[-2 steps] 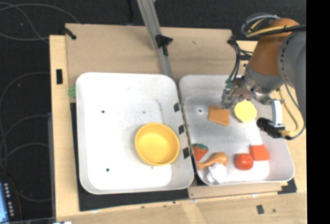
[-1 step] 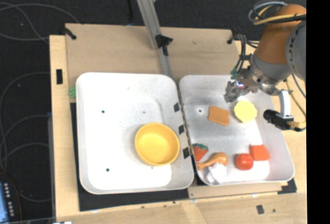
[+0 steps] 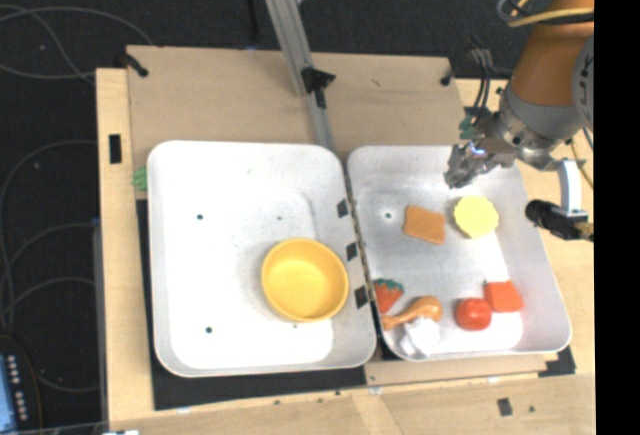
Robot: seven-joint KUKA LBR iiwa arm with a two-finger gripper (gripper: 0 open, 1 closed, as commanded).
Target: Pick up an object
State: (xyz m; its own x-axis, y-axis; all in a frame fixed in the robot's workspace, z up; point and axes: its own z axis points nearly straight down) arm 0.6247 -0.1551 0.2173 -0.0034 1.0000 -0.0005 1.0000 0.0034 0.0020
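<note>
yellow disc (image 3: 475,217): round, pale yellow, lying flat near my right bin's (image 3: 440,161) far edge, towards its right side.
orange slab (image 3: 424,224): flat, tilted, just left of the disc, apart from it.
red ball (image 3: 473,314): near the bin's front edge, right part.
orange block (image 3: 504,296): touching the ball's upper right.
yellow bowl (image 3: 304,279): upright, in my left bin's (image 3: 200,173) front right part.
</note>
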